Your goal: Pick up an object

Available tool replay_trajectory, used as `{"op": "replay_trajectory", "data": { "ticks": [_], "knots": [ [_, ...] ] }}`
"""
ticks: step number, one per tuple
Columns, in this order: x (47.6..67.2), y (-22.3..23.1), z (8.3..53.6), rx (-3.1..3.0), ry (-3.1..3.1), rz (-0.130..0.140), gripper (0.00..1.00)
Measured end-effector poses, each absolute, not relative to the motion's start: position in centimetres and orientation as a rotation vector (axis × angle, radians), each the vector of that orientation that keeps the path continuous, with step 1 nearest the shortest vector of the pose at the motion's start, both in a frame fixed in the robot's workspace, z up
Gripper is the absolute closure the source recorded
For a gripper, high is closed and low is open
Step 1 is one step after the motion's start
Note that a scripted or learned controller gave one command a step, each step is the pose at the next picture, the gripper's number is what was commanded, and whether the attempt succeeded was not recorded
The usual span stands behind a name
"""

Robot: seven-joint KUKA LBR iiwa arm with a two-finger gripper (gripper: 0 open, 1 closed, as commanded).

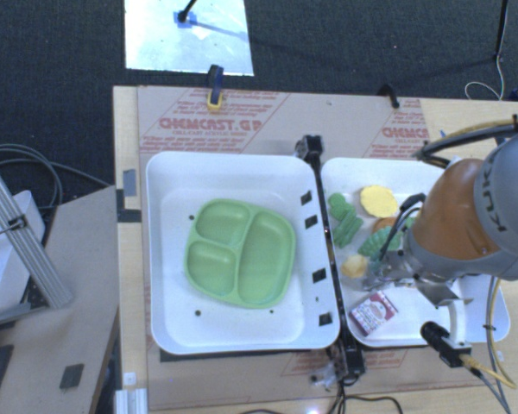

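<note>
The arm (466,222) hangs low over the right bin (345,172), reaching toward the toys; I cannot tell how its jaws stand. Next comes closing on one piece.

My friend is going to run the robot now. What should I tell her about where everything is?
Gripper: down in the right bin, low over the small items; the arm hides it.
Right bin holds a yellow round piece, green pieces, a small yellow piece and a red-and-white packet.
Left bin holds a green divided plate.
Done: nothing is visibly picked up.
Left: grasp one object and lift it.
</note>
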State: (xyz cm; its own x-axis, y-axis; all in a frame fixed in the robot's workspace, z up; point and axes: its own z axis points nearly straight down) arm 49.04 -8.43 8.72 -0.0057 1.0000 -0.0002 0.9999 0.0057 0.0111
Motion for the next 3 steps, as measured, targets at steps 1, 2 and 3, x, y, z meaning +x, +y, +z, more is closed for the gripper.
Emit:
{"op": "replay_trajectory", "data": {
  "ticks": [1,2,3],
  "knots": [
    [48.8,-1.0,19.0,2.204,2.232,0.014,1.0],
    [48.9,-1.5,19.5,2.212,2.225,0.007,1.0],
    [49.0,-1.5,20.6,2.207,2.227,0.011,1.0]
  ]
}}
